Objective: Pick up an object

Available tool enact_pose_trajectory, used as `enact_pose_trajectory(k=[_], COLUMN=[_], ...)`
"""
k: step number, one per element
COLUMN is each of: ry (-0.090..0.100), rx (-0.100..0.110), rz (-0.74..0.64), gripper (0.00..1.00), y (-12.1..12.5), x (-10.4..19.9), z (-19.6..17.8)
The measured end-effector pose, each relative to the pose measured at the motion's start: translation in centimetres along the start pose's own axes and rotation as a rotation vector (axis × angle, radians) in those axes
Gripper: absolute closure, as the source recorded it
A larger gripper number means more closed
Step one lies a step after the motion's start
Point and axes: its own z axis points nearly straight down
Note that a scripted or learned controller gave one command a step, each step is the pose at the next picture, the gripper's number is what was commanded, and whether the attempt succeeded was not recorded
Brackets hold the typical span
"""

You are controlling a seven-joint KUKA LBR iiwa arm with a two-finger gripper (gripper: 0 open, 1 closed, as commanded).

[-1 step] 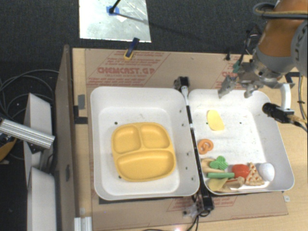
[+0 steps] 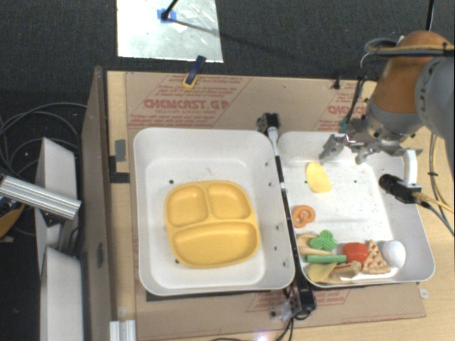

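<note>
On the surface [image 2: 213,94], two shallow white bins sit side by side: the left bin [image 2: 153,190] carries one yellow divided tray [image 2: 211,223] with three compartments, lying roughly level and square to the bin. The right bin [image 2: 409,226] holds the loose toy food. One pale yellow oblong piece [image 2: 318,177] lies alone in the upper middle of that bin, its long axis running from upper left to lower right, almost along the bin's depth. Just below it, near the divider between the bins, lies one orange ring-shaped piece [image 2: 303,215]. Along the bin's near edge a cluster crowds together: one green broccoli-like piece [image 2: 324,241], one red tomato-like piece [image 2: 355,251], one pizza slice [image 2: 377,264] and one white egg [image 2: 392,251], with tan and pale green pieces under them that are too jumbled to count. At far right the grey arm [image 2: 426,84], its orange band [image 2: 412,55] uppermost, reaches in over the right bin's far corner and angles down to the left. Its gripper [image 2: 347,146] hangs with two fingers spread apart and nothing between them, just above and to the right of the pale yellow oblong piece, apart from it.
</note>
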Motion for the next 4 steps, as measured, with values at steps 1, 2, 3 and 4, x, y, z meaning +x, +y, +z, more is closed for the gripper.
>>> enact_pose_trajectory(k=[1,2,3,4], ry=[0.001,0.0,0.0,0.0], rx=[0.0,-0.007,-0.006,-0.005], rz=[-0.005,-0.004,0.0,-0.001], gripper=[0.0,1.0,1.0,0.0], y=[0.2,0.4,-0.7,-0.6], x=[0.6,0.6,-1.0,-0.9], z=[7.6,6.1,2.9,3.1])
